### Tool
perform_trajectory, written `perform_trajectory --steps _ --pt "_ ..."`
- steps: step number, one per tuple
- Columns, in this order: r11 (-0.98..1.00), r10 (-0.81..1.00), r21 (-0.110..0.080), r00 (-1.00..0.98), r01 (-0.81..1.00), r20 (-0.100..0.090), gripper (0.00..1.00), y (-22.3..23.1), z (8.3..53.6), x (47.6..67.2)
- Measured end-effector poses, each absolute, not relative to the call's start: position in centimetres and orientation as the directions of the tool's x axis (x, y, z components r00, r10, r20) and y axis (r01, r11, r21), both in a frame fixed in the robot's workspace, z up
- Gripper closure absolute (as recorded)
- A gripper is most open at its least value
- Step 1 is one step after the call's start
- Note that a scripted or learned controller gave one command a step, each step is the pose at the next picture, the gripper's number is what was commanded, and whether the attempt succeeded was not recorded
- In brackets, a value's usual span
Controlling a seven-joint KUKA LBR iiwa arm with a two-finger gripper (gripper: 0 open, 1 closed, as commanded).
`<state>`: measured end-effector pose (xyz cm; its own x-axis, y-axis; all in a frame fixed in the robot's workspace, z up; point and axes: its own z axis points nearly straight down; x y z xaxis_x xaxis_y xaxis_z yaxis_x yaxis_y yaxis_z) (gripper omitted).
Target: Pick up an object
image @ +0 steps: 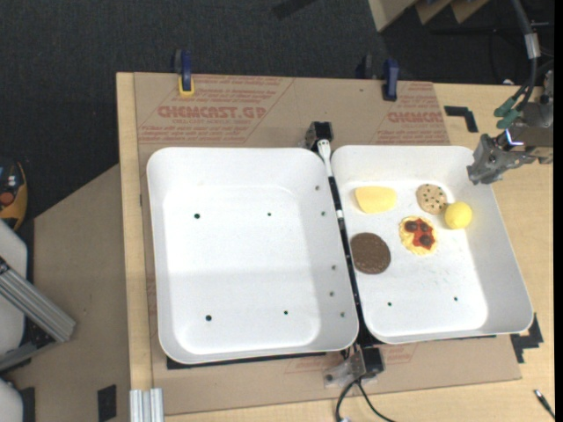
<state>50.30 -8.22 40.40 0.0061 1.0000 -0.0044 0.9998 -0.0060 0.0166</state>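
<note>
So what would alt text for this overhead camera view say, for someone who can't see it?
Two shallow white bins sit side by side on a bench; the right bin holds a yellow wedge, a cookie, a yellow ball, a brown disc and a red-topped pastry. The gripper hangs over that bin's upper right rim.

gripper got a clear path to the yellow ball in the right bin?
Probably yes. The gripper sits above the bin's upper right rim, and the yellow ball lies just below it, open from above, with the cookie beside it.
</note>
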Motion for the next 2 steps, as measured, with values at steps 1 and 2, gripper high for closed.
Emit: perform_trajectory --steps 1,2 --pt "0.008 1.0 -0.01 -0.008 1.0 0.003 1.0 -0.3 30.2 50.5" --pt "-0.003 1.0 0.006 0.003 1.0 -0.002 1.0 -3.4 34.2 49.2"
